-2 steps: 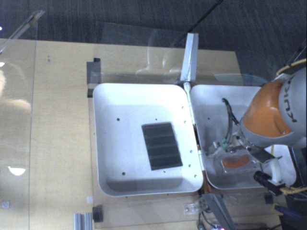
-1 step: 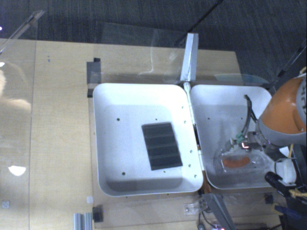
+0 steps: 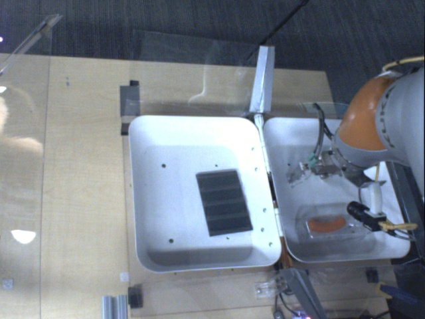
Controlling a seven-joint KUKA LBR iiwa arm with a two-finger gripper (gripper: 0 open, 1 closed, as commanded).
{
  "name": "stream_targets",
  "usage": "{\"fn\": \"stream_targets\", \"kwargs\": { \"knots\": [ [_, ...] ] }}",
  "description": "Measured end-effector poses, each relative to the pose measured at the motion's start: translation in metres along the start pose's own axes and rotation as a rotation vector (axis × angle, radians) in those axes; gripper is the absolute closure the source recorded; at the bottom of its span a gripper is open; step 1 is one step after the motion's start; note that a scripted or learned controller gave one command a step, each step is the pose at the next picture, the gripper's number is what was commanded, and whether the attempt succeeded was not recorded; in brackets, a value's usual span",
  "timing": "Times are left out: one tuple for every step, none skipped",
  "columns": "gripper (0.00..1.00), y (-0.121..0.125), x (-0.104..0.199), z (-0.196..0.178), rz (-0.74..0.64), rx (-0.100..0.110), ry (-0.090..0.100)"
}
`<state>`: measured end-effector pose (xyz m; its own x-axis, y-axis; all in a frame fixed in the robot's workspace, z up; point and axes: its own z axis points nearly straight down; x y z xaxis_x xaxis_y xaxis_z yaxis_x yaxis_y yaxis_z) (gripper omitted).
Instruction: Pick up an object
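The arm's gripper (image 3: 312, 167) hangs over the right bin (image 3: 285, 198); whether it is open cannot be told. A reddish-brown object (image 3: 325, 225) in clear wrap lies below it toward the bin's near wall, long axis left-right

The arm (image 3: 392, 118) enters from the frame's right edge, orange band uppermost; the gripper (image 3: 312, 168) sits at centre right.

A dark ribbed slab (image 3: 224, 202) is lying in the left bin (image 3: 149, 178); the tool (image 3: 307, 167) is hanging over the right bin (image 3: 285, 234), near a clear-wrapped reddish item (image 3: 327, 225).
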<state>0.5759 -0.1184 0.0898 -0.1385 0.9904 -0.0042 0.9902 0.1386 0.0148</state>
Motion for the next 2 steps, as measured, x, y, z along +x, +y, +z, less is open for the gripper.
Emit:
{"fn": "stream_targets", "kwargs": {
  "knots": [
    [0.00, 0.082, 0.002, 0.004, 0.002, 0.005, 0.001],
    [0.00, 0.004, -0.069, 0.001, -0.223, 0.005, -0.001]
  ]
}}
